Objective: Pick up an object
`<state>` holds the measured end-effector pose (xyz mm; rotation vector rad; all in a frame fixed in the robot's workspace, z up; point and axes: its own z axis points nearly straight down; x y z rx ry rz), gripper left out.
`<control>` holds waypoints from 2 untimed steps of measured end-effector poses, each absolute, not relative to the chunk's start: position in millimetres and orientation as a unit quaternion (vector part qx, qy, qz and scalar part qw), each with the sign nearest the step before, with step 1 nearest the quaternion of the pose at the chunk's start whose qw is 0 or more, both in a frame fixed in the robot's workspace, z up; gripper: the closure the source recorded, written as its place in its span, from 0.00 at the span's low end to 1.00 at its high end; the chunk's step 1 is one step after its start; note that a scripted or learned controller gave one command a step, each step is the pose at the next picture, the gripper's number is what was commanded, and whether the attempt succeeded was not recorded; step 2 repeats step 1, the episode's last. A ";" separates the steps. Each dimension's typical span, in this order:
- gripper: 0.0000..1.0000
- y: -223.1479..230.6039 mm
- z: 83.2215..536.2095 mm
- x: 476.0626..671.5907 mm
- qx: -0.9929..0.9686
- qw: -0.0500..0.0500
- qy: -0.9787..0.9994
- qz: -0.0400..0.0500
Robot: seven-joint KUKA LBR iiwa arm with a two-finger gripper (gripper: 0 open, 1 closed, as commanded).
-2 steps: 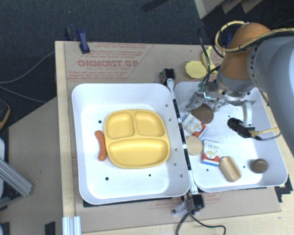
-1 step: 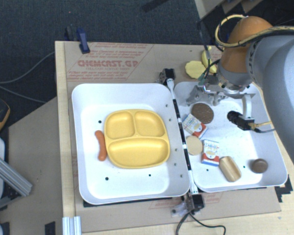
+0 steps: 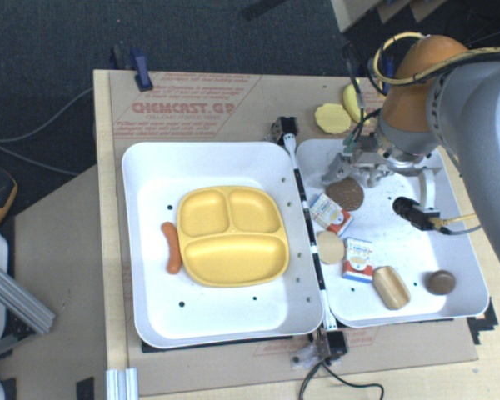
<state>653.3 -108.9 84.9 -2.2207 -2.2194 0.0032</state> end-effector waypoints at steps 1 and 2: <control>0.00 -98.0 84.9 667.3 -0.707 -0.001 -0.708 -0.001; 0.00 -98.0 84.9 667.3 -0.707 -0.001 -0.708 -0.001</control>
